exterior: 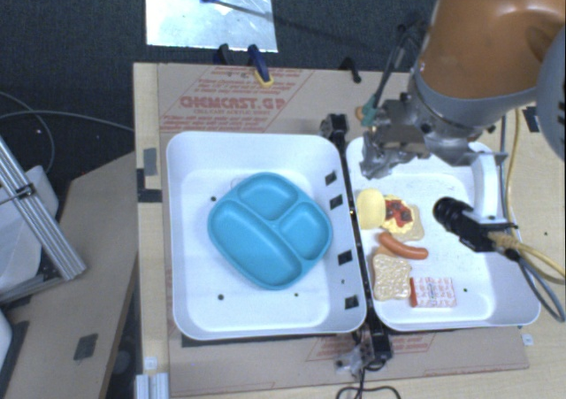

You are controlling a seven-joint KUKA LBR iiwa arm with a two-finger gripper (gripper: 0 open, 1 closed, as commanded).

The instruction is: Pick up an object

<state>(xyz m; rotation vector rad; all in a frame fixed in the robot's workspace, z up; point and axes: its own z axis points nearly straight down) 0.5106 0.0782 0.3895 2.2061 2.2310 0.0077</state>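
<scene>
The jaws (382, 164) hang over the upper-left corner of the right bin (495, 304), at about eleven o'clock from the food pieces; whether they are spread or pressed together I cannot tell, as the wrist hides the tips. The pickable things cluster along that bin's left side: a yellow piece (370, 208) nearest the jaws, a pizza slice (402, 218) touching it at three o'clock, a sausage (403, 249) below, then a cracker (391, 276) and a red-and-white packet (433, 292). The left bin (190, 300) holds a blue divided plate (268, 228). The yellow piece looks the best target (closest, and clear toward nine o'clock): I would centre over it, come straight down, and keep clear of the bin wall.
</scene>
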